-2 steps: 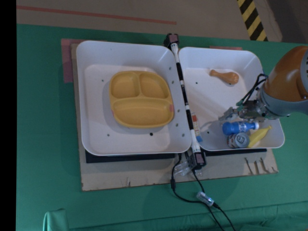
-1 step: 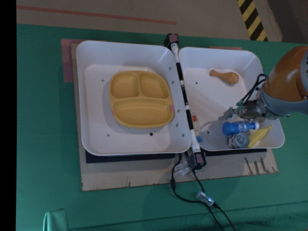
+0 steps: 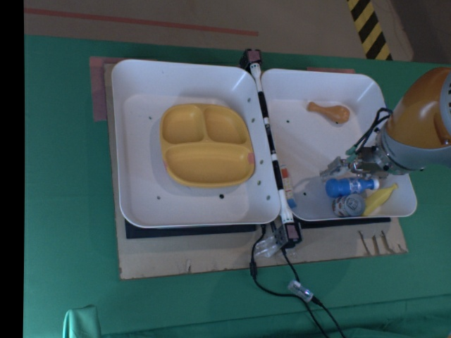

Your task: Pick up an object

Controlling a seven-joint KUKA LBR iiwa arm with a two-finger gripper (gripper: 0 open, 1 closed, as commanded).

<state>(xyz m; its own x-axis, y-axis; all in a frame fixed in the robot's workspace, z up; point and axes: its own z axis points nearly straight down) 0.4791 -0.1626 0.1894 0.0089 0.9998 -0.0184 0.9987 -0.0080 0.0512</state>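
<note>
My arm (image 3: 423,122) comes in from three o'clock, grey with its orange band, and my gripper (image 3: 351,166) hangs low over the right bin (image 3: 317,83), toward that bin's four-o'clock corner. From this slanted view I cannot tell how the gripper is set, and nothing visibly sits in its grasp.

The right bin holds a small cluster of things. At about one o'clock in the bin lies an orange-brown wooden spoon-shaped piece (image 3: 330,110), its rounded end pointing to three o'clock, well apart from everything else. Down at five o'clock, just beside my gripper, a blue bottle-like object (image 3: 347,186) lies on its side. Touching or nearly touching it at its six-o'clock side is a round grey item (image 3: 349,205); I cannot make out what it is. A yellow banana-shaped piece (image 3: 380,198) lies at a slant just to the three-o'clock side of those two, near the bin's rim.

The left bin (image 3: 141,83) carries one thing: a yellow divided plate (image 3: 206,145) with three compartments, two small ones at twelve o'clock and one wide one at six o'clock, resting flat near the middle of the bin.

Both bins sit side by side on a cardboard sheet (image 3: 183,259) over a green bench cover (image 3: 63,189). A black cable (image 3: 271,284) trails off toward six o'clock from the seam between the bins.
</note>
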